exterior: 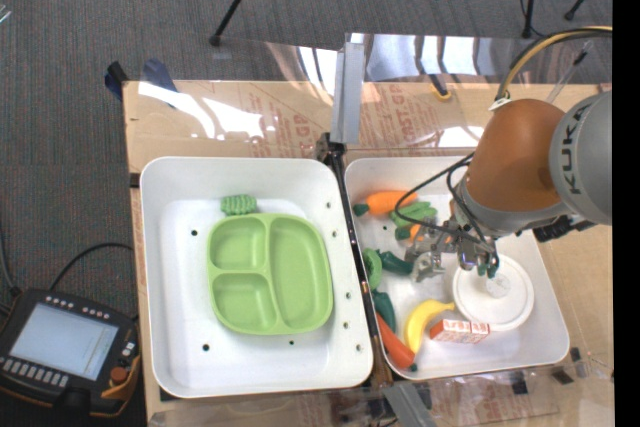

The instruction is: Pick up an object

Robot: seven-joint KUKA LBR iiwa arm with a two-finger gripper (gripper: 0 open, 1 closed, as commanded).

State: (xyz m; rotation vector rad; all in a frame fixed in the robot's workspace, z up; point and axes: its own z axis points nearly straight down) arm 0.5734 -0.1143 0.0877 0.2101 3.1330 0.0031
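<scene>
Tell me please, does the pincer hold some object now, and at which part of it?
It cannot be told. The pincer hangs low in the right bin, among the toy vegetables beside the white plate, but no object shows between its tips.

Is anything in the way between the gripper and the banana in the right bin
Nothing visible blocks it. The gripper hangs over the right bin, and the banana lies just below it in the view, uncovered, with a small carton touching its right side and a white plate close by.
</scene>
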